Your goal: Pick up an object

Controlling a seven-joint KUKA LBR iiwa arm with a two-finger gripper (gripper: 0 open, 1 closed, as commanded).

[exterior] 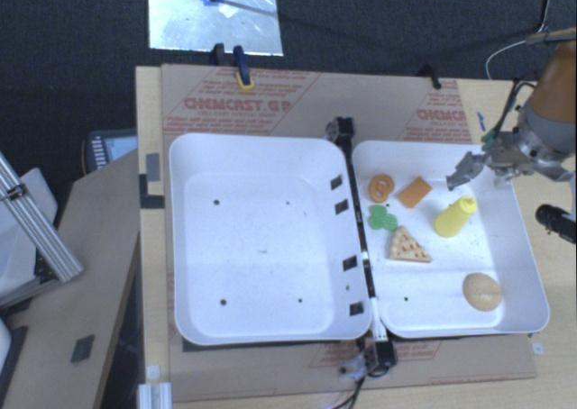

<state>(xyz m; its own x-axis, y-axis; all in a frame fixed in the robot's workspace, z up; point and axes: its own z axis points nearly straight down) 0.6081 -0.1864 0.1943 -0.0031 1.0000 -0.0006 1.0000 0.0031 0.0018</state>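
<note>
Objects for the pick: six small ones, all lying in the right bin [534, 310]. Up near the divider, an orange ring [381, 187] with an orange block [415, 192] just beside it. Below the ring, a little green piece [382, 217], then a pizza-slice wedge [408, 246] close under that. Yellow bottle [454, 217] tipped at a slant, roughly mid-bin, right of the wedge. Beige egg-shaped lump [482, 291] off alone toward the near right corner.

Gripper [462, 173] hanging over the far right part of that same bin, pointing left, above the yellow bottle and right of the orange block. Nothing gripped as far as visible, clear of all six. Open or closed? Honestly can't tell from this angle.

Left bin [261, 236] alongside, both resting on a cardboard sheet [270, 96].
</note>
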